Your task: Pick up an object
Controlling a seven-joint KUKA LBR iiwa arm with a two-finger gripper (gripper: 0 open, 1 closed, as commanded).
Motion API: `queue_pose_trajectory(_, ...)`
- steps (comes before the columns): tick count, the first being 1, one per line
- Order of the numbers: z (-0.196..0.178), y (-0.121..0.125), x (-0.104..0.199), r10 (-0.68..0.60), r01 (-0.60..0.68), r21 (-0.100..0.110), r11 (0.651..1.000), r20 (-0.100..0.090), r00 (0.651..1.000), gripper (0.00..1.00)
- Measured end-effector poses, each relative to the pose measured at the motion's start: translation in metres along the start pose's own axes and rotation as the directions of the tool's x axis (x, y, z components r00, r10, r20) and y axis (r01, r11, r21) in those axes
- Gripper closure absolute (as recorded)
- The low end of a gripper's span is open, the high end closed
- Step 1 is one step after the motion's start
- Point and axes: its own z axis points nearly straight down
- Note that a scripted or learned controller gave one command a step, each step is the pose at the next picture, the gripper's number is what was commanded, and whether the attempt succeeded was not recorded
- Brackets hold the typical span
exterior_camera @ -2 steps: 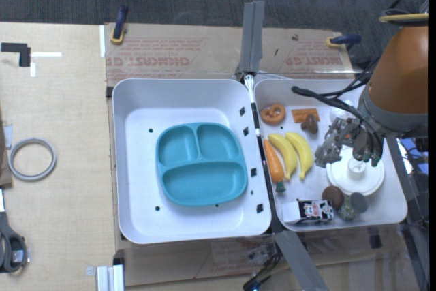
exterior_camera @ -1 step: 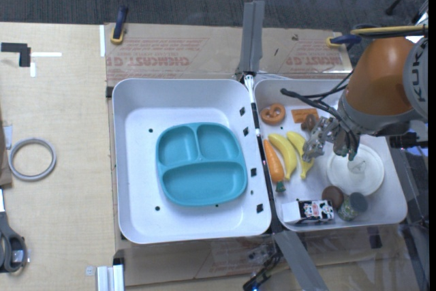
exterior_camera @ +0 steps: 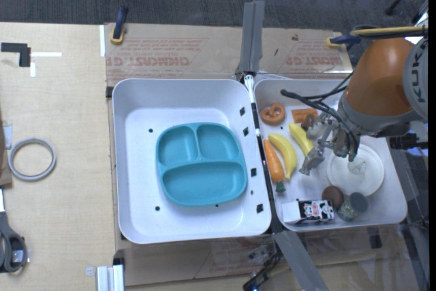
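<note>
The right bin holds several small objects. Along its left side lie a yellow banana, an orange carrot and a brown pretzel. A second yellow piece and an orange piece lie further in. My gripper hangs over the bin's middle, just right of the banana and at the left rim of a white round dish. Its fingers stand apart with nothing between them. The orange-banded wrist hides the bin's back right.
A small printed carton, a brown kiwi-like ball and a grey-green ball lie near the right bin's front. The left bin holds a teal divided plate. A grey tape ring lies on the bench at left.
</note>
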Motion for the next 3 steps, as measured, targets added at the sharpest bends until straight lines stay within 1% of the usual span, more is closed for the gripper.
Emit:
queue_pose_trajectory(1, 0.016, 0.04, -0.027, 0.069, -0.069, 0.003, 0.998, -0.013, 0.998, 0.0)
queue_pose_trajectory(2, 0.006, 0.04, -0.029, 0.067, -0.067, 0.003, 0.998, -0.007, 0.998, 1.0)
queue_pose_trajectory(3, -0.109, 0.101, -0.032, 0.198, -0.198, 0.006, 0.98, -0.013, 0.98, 1.0)
